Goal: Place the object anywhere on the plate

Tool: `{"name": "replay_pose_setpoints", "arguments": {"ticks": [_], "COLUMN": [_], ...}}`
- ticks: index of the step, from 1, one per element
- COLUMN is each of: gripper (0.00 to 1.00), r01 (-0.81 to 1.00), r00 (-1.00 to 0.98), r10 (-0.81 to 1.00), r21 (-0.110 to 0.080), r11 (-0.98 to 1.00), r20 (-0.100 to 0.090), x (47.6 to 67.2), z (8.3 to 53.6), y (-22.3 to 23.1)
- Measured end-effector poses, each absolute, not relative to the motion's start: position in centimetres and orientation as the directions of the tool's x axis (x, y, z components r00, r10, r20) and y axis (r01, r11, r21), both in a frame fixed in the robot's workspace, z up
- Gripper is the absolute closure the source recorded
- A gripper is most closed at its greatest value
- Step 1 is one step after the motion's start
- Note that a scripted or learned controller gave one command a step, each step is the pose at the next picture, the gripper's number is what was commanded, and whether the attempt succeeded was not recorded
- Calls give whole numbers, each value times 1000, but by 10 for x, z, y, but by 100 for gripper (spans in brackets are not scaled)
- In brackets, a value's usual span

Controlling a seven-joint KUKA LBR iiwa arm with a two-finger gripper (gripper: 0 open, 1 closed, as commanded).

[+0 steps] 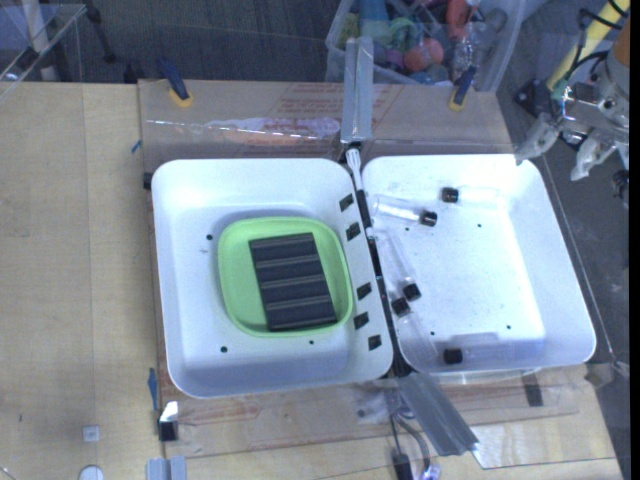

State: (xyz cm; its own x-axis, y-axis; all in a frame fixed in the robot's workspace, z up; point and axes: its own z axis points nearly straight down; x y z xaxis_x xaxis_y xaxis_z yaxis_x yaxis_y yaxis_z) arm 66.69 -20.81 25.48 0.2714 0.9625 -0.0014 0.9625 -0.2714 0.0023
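1. Gripper (575,128): I hang at the far right, beyond the top right corner of the right bin (520,268), over the dark floor rather than over either bin. From this slant I am a pale, blurred cluster against cables and clutter. I cannot tell how far open I am, and I can make out nothing held in me.
2. Task's thing: a dark ribbed block (290,283) lies flat on the green plate (232,268), near its middle and turned slightly off the plate's sides. Its whole outline falls inside the plate's rim.
3. The plate sits on the floor of the left bin (180,268), nearer the front wall, with white floor showing all round it.
4. Hard to read: several small black pieces (428,218) lie scattered on the right bin's floor, too small to identify. Two look attached to clear, near-invisible strips.
5. Black tabs (352,231) run down the seam where the two bins touch; what they fasten is hidden.
6. Edges: both bins have rounded, raised rims. A grey metal strip (355,93) stands at the top of the seam.
7. Open room: the right bin's middle and right side offer broad white floor.
8. Behind the bins, a clear tub (430,13) of coloured items is cut off by the frame's top.
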Motion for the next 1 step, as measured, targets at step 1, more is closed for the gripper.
{"name": "replay_pose_setpoints", "arguments": {"ticks": [1], "gripper": [0], "r01": [927], "r00": [374], "r10": [927], "r21": [1], "r11": [-374], "r20": [-1], "x": [667], "z": [377], "y": [-208]}}
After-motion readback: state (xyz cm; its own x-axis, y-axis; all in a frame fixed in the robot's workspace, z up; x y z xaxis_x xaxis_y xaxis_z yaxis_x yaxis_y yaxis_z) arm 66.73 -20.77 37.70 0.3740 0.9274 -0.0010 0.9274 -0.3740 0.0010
